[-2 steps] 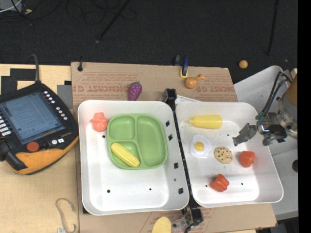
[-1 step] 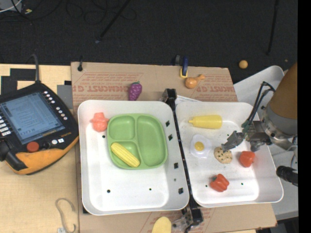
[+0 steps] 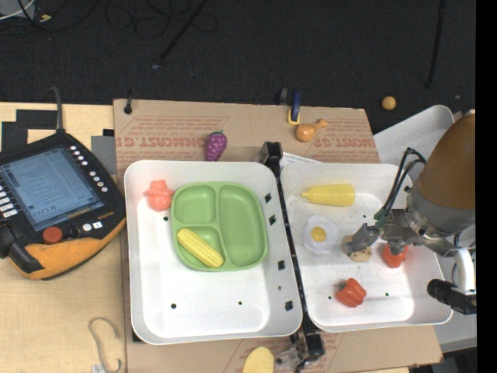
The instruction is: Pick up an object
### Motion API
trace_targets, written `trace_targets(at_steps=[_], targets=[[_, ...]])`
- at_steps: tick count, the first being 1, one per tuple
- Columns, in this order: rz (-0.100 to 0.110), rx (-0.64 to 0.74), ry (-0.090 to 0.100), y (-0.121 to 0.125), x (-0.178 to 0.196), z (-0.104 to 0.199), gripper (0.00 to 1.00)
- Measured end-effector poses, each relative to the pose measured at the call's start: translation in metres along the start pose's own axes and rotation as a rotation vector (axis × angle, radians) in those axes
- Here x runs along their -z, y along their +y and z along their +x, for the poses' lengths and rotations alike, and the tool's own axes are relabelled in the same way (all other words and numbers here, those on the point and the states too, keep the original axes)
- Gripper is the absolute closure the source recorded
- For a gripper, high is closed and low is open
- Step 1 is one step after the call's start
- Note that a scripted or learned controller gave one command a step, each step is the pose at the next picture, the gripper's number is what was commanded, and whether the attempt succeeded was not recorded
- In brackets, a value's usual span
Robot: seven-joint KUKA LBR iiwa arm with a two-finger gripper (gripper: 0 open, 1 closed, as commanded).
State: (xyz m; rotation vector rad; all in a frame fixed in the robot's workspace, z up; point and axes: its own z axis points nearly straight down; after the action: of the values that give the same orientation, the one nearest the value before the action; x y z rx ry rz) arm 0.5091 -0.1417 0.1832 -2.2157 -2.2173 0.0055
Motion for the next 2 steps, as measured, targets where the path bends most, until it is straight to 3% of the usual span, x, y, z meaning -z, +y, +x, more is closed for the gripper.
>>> trace_targets(at_steps=[2], targets=[[-0.004,0.001,-0.001,-0.01,-0.098,0.007,0.0]])
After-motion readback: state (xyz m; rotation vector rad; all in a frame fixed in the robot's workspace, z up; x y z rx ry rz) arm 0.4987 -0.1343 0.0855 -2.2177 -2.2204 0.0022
